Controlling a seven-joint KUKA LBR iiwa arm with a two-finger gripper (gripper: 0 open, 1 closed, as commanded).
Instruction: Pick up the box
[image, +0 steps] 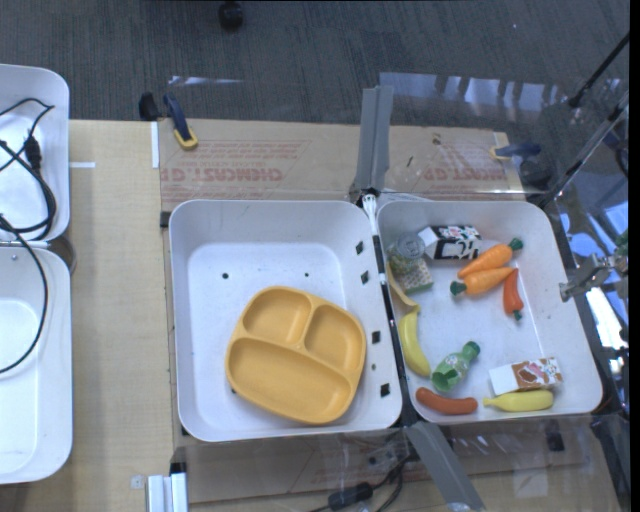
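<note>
A small white box with an orange-brown printed face (525, 376) lies in the right bin (560, 250), near its front right corner and just above a yellow banana (520, 401). A second box, black and white with a cow-hide pattern (455, 242), lies at the back of the same bin, beside two orange carrots (487, 270).
The right bin also holds a tin (408, 262), a long banana (411, 340), a green bottle (455, 365), a red sausage (447, 403) and a small red carrot (513, 293). In the left bin (200, 300) sits a yellow divided plate (297, 352). Metal framing (590, 275) stands at the right.
</note>
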